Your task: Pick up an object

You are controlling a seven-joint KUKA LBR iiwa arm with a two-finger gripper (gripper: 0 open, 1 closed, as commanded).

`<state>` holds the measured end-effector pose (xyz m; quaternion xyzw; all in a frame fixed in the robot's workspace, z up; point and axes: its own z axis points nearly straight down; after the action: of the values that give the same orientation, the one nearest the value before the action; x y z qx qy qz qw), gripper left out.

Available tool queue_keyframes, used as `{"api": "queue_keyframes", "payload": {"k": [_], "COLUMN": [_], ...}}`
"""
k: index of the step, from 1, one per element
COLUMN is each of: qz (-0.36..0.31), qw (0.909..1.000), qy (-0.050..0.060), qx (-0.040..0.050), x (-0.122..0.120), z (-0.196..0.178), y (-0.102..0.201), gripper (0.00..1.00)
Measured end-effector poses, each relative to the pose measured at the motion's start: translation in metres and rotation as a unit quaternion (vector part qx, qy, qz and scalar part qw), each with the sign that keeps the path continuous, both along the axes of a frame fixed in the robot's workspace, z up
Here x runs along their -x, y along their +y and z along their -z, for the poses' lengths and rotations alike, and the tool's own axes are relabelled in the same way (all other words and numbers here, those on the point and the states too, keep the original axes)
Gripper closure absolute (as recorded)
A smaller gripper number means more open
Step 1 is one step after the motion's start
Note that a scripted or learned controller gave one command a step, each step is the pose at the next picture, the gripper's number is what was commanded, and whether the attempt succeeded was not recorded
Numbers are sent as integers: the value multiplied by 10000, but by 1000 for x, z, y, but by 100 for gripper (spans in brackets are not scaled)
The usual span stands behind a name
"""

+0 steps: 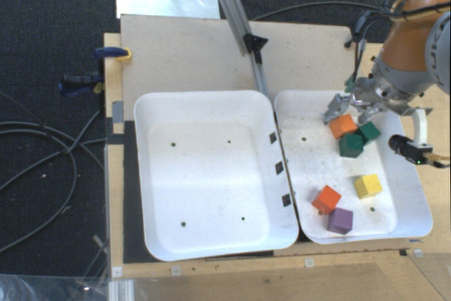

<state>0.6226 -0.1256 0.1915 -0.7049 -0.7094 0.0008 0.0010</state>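
— Orange block (343, 126) sits in the right bin (416, 211), touching our gripper (350, 109) just beneath its tips.
— Agreed; whether we're pinching it, we cannot tell.

No readable text, labels, brands, numbers or signs anywhere. Coloured blocks in the right shallow white plastic bin (409, 218) have plain faces, no print. Small black marks on the divider edge just left of that bin are too small to read as characters.
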Motion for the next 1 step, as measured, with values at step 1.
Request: {"api": "queue_keyframes", "payload": {"k": [1], "qz": [28], "qw": [10000], "qy": [46], "qx": [-6], "x": [70], "z": [55], "y": [3], "gripper": [0]}}
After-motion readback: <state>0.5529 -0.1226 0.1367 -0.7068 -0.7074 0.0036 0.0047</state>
